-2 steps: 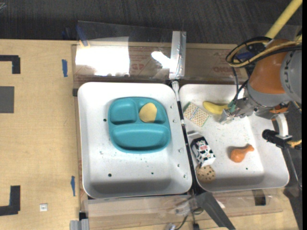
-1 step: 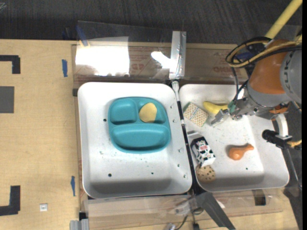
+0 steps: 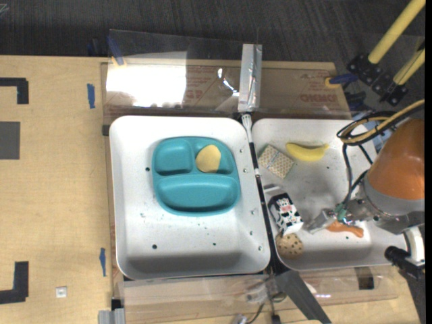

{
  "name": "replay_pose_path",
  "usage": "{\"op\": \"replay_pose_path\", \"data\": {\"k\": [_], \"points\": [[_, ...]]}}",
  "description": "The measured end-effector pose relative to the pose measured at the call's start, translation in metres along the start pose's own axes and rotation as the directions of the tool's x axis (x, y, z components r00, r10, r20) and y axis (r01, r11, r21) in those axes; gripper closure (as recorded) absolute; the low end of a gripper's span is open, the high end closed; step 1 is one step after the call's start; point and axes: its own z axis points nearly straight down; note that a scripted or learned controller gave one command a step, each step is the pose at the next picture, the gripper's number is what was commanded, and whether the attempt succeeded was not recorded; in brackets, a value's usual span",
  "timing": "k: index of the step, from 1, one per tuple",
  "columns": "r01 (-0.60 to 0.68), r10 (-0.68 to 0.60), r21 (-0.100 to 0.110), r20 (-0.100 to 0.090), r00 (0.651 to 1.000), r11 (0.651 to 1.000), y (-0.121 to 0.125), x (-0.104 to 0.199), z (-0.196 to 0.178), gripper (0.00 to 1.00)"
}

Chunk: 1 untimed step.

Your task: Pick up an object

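Grey fingers (image 3: 317, 223) low in right bin (image 3: 317, 130), beside carrot (image 3: 345, 229)

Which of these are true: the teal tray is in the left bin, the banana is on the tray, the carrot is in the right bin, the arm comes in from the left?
1. The teal tray sits in the left bin. True.
2. The banana lies on the tray. False: it lies in the right bin; a yellow lemon-like object is on the tray.
3. The carrot is in the right bin. True.
4. The arm enters from the left. False: from the right.
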Motion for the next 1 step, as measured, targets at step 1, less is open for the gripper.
{"op": "replay_pose_path", "data": {"k": [1], "points": [[0.0,0.0,-0.008,0.004,1.0,1.0,0.0033,-0.0011,-0.009,1.0]]}}
